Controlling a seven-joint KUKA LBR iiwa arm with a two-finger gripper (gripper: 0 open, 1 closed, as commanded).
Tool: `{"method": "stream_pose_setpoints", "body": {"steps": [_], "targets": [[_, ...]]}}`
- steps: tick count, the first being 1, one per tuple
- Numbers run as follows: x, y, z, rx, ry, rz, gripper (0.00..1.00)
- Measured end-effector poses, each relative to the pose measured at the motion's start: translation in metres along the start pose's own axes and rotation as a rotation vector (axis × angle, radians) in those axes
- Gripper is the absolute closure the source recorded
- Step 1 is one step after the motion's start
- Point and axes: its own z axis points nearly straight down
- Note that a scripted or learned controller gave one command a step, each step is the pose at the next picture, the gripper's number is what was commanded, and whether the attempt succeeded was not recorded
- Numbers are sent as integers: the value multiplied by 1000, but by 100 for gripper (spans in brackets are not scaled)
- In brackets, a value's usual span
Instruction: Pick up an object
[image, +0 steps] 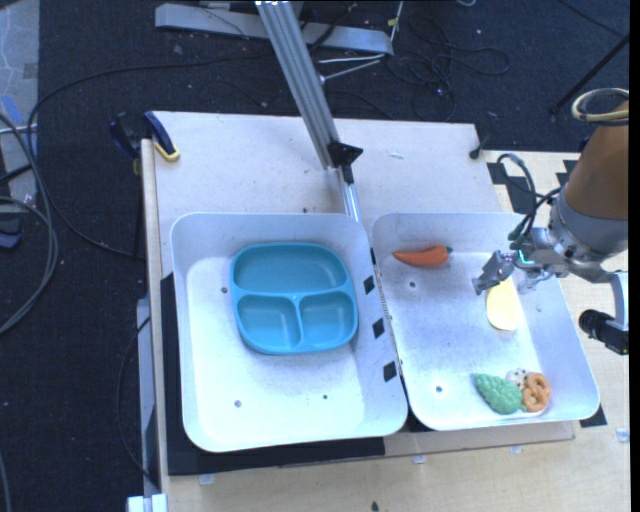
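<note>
Hovering in the right bin (570, 345), the tool (497, 277) sits just above a pale yellow object (503, 308), its grip state indiscernible, with a toy carrot (422, 256) nearby and a blue divided plate (296, 298) in the left bin (200, 400).

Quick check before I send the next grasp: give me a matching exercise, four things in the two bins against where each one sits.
Things:
1. blue tray
2. carrot
3. pale yellow piece
4. green toy

Places:
A. right bin, near front corner, beside a pretzel
B. right bin, far side
C. left bin, middle
D. right bin, just below the pincer

Pairs: 1-C, 2-B, 3-D, 4-A
</note>
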Motion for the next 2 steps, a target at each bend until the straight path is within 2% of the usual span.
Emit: {"method": "stream_pose_setpoints", "body": {"steps": [1,2], "targets": [[0,1,-1,-2,0,0,0],[-6,8,54,3,0,1,0]]}}
